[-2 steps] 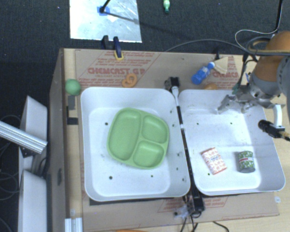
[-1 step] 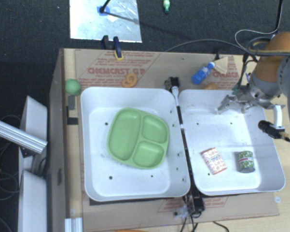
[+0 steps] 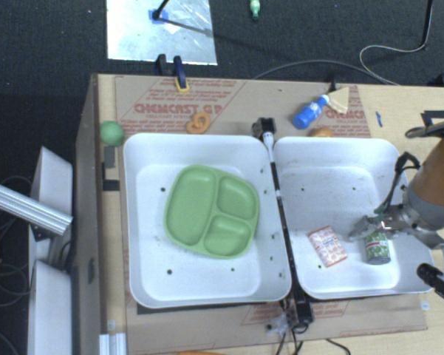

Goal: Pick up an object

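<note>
A small green-labelled can stands in the right bin, near its front right corner. My gripper sits right over the can's top, reaching in from the right; the can looks to be between the fingers, though the grip itself is hard to make out. A small red-and-white packet lies flat on the bin floor just left of the can. A green divided plate rests in the middle of the left bin.
A blue bottle and a pretzel-shaped orange thing lie on the cardboard behind the bins. A green ball sits at the left bin's back corner. A black clamp stands between the bins at the back.
</note>
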Motion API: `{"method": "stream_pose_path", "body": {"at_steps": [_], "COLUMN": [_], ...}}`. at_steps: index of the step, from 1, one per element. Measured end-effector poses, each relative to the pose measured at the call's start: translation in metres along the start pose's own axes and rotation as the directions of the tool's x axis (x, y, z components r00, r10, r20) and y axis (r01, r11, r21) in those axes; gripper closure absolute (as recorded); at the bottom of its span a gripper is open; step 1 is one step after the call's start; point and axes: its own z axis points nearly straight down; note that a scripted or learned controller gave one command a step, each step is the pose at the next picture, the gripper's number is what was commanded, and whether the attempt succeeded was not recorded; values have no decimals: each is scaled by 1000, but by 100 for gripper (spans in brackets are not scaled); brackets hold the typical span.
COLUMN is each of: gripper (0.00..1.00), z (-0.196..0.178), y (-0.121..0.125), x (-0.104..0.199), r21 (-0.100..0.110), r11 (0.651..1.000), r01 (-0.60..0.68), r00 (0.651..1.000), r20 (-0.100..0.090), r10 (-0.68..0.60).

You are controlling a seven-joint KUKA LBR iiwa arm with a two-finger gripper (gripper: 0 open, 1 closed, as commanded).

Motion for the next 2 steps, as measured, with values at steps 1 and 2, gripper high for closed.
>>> {"method": "stream_pose_path", "body": {"at_steps": [1, 2], "gripper": [100, 100], "z": [-11, -116], "y": [1, -16], "x": [0, 38], "r21": [-4, -5], "r11": [1000, 1000], "r01": [1, 4], "r00": [1000, 1000], "r20": [0, 1], "r10": [-1, -4]}}
